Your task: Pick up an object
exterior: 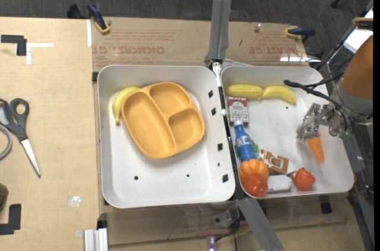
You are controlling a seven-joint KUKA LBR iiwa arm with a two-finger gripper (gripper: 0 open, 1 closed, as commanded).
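Camera view, looking down at a slant: two shallow white bins sit side by side, and the right bin (279, 75) serves as the landmark. Against its far wall lie an ear of corn (244, 90) and, just beside it, a banana (279, 93). Near its left wall are a small red carton (237, 110) and a blue bottle (243, 143). Along its near wall sit an orange pepper (254, 177), a brown-and-white packet (274, 162) and a red tomato (304, 179). By its right wall lies a toy carrot (316, 149), tip pointing toward the near wall. The gripper (310, 125) hangs just above the carrot's top end, and whether it stands wide or narrow cannot be told from this angle; nothing is visibly held. In the left bin (160, 196), a yellow divided plate (164, 118) lies partly over a second banana (122, 100). The carrot seems the likely target; a good grasp would close across its thick end, well clear of the bin wall, and lift straight up.
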